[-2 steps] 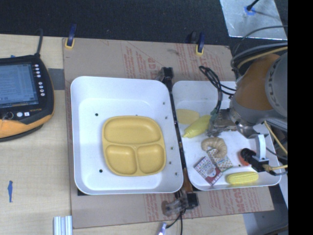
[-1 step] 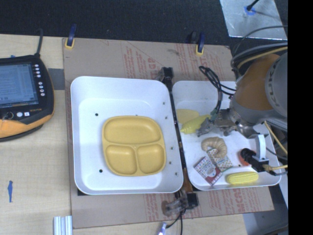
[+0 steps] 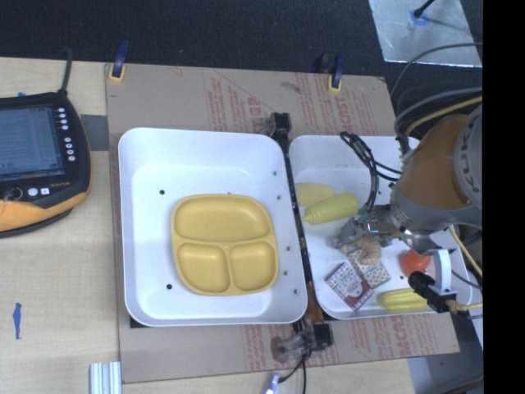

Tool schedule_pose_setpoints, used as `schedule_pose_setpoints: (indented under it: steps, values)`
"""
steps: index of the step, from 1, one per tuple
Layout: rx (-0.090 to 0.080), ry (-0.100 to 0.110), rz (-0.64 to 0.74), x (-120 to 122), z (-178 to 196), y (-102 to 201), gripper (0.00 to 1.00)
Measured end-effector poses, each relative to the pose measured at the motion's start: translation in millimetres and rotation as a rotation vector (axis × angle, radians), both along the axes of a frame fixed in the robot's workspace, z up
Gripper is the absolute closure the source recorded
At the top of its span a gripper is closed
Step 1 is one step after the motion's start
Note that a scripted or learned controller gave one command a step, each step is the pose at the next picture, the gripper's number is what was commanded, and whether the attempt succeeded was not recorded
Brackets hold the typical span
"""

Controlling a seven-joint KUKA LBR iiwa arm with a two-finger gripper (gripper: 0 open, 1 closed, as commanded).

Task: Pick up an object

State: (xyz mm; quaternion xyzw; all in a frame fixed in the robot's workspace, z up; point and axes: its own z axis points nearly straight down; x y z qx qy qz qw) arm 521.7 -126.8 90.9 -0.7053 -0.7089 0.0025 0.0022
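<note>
From above, the table (image 3: 66,302) carries two white bins side by side. The left bin (image 3: 148,187) holds a yellow divided tray (image 3: 223,243) near its middle. In the right bin (image 3: 328,158), a yellow corn cob (image 3: 330,208) lies toward the far left corner, a small printed packet (image 3: 349,281) and a second yellow piece (image 3: 402,300) sit by the near edge, and an orange-red item (image 3: 414,262) is beside the right wall. The end effector (image 3: 361,232) is low over the bin's middle; whether it is spread or pinching anything I cannot tell.
</note>
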Motion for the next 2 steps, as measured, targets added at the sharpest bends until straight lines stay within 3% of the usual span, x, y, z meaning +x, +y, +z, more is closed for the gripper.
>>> schedule_pose_setpoints:
  steps: [1, 2]
  values:
    - [-0.001, -0.009, 0.000, 67, 50, -34, 0.00]
    - [0.002, -0.002, 0.003, 37, 57, 10, 0.00]
